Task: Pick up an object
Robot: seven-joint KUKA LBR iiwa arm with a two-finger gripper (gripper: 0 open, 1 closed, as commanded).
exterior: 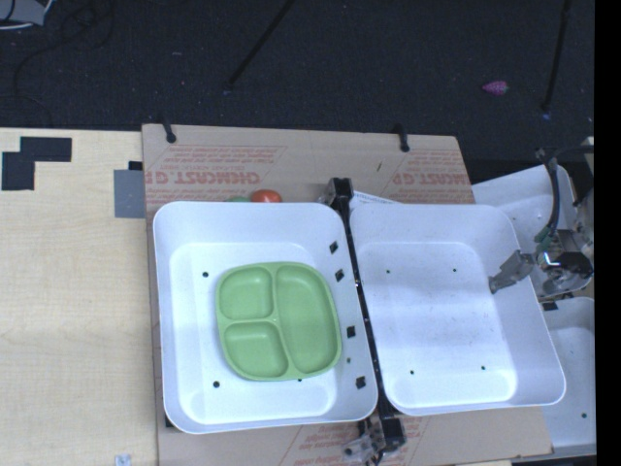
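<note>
A light green divided plate [279, 319] with three compartments lies flat in the left bin [184, 260]. The gripper [537, 269] hangs at the right rim of the right bin [441, 367], far from the plate. Only its grey and metal end parts reach in from the right. Nothing is seen held in it.
A small orange-red object [265, 197] sits just behind the left bin's far rim on the cardboard sheet [291, 163]. A black clip strip [354, 299] joins the two bins. White sheeting [524, 187] lies to the right of the right bin.
</note>
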